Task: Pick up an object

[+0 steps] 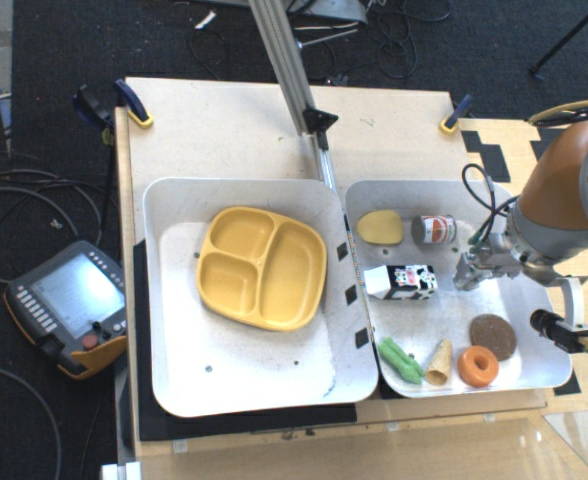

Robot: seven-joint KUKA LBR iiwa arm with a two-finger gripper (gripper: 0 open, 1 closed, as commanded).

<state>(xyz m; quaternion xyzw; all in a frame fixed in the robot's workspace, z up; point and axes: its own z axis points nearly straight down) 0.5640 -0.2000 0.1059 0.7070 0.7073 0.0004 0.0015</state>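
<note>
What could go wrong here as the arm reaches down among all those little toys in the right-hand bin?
The gripper hangs between the small can and the black-and-white carton, which lie near each other, so it might nudge one while going for the other. The can lies on its side and could roll away. The brown disc is flat and may be hard to grip.

So we've got a light wooden bench point(234, 138) with two shallow white bins sitting side by side on it, the left bin point(174, 368) and the right bin point(544, 368) touching in the middle, plus yellow-tipped clamps point(134, 108) at the back corners
</note>
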